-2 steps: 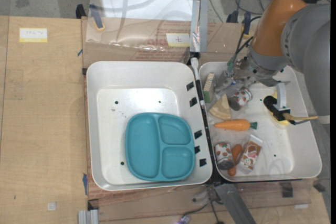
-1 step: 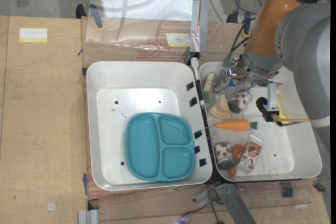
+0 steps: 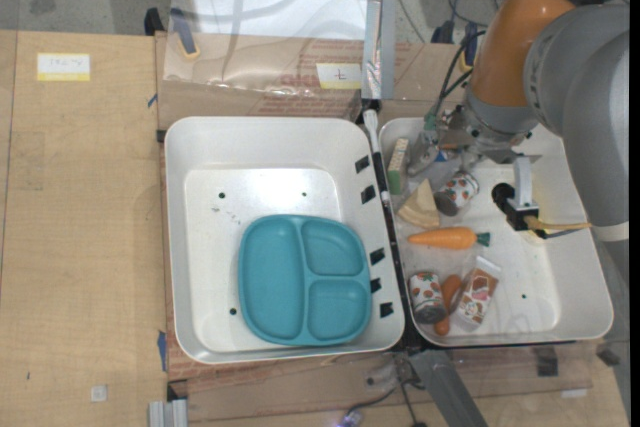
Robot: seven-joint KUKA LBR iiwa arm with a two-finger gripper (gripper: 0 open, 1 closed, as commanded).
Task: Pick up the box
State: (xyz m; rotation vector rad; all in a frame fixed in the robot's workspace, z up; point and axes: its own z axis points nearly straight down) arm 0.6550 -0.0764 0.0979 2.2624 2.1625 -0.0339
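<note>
The gripper [image 3: 443, 153] is hanging over the upper part of the right bin [image 3: 590, 315], and I cannot tell whether it is open or closed. Just below it a small can [image 3: 458, 192] is lying on its side, just beside a pale wedge [image 3: 420, 205]. A tall pack [image 3: 398, 165] is leaning at the bin's left wall, left of the gripper. A carrot [image 3: 443, 238] is lying across the middle, between the gripper and the box [image 3: 478, 296]. The box is sitting low in the right bin, well apart from the gripper. An orange piece [image 3: 452, 289] and a printed can [image 3: 426, 292] are crowding its left side. The left bin [image 3: 190, 215] is holding a teal divided plate [image 3: 303, 280] in its lower half.
</note>
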